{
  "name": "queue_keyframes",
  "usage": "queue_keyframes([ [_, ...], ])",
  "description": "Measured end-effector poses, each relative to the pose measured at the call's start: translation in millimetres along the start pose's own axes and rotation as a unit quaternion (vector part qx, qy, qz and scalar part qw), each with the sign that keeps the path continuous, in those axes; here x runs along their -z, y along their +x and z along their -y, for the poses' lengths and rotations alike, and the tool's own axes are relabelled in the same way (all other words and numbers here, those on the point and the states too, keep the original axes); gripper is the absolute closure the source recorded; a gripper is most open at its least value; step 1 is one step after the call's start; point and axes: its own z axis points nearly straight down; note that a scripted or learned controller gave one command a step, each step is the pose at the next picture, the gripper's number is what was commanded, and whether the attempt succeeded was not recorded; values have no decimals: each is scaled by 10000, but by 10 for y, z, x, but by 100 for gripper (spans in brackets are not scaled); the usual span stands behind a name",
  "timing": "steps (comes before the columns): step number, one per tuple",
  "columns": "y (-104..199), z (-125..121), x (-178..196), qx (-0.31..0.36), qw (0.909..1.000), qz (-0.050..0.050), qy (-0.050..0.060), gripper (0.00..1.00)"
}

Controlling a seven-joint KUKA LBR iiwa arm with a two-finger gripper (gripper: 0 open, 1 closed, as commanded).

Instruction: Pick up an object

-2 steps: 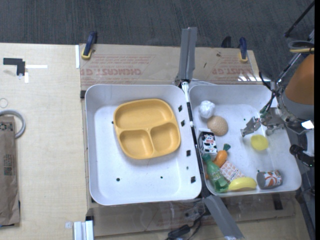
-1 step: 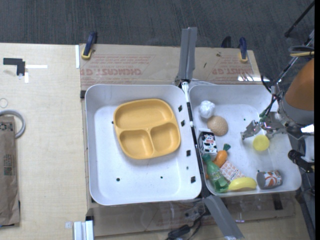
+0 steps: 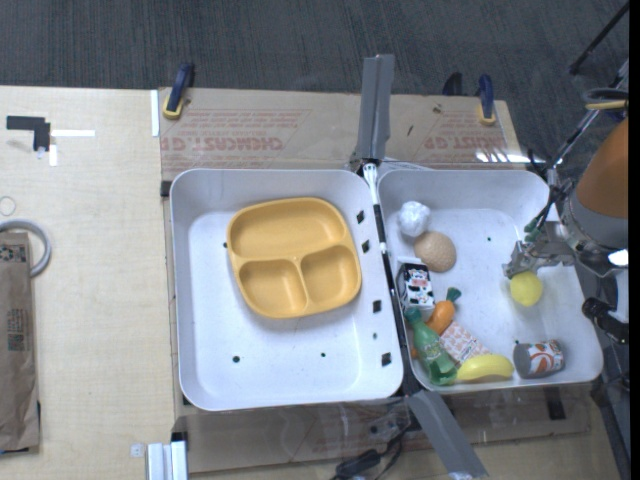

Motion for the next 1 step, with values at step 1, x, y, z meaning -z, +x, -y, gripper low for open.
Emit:
queue_keyframes([
  [1,257,647,1244,22,10000,24,18,100],
])
